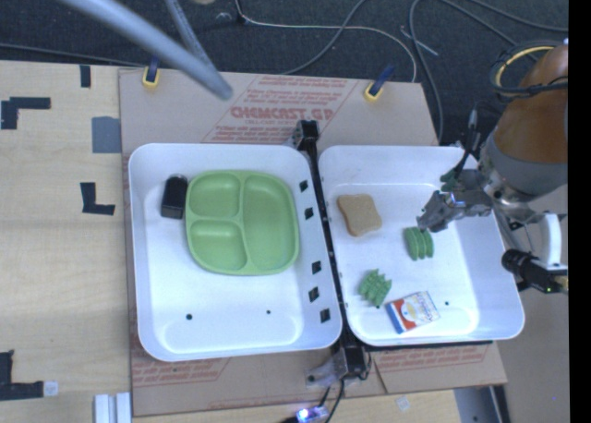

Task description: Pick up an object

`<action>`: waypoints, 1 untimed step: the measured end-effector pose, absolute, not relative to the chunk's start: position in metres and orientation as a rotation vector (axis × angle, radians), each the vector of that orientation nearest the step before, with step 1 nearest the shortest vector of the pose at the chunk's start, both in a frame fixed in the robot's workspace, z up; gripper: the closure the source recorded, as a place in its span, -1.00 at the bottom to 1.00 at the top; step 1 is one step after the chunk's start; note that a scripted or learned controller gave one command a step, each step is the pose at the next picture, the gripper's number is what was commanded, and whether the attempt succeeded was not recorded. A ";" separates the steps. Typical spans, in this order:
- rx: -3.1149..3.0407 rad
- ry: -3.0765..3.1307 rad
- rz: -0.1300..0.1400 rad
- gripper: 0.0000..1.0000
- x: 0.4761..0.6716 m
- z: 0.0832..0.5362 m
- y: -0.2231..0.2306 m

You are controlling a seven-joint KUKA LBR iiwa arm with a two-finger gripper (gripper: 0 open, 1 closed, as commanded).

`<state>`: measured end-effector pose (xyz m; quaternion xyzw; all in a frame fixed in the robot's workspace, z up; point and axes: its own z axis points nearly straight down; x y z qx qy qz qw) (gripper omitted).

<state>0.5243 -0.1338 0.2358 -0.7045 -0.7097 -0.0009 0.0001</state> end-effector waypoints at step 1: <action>-2.213 -2.226 0.001 1.00 0.534 0.224 -0.085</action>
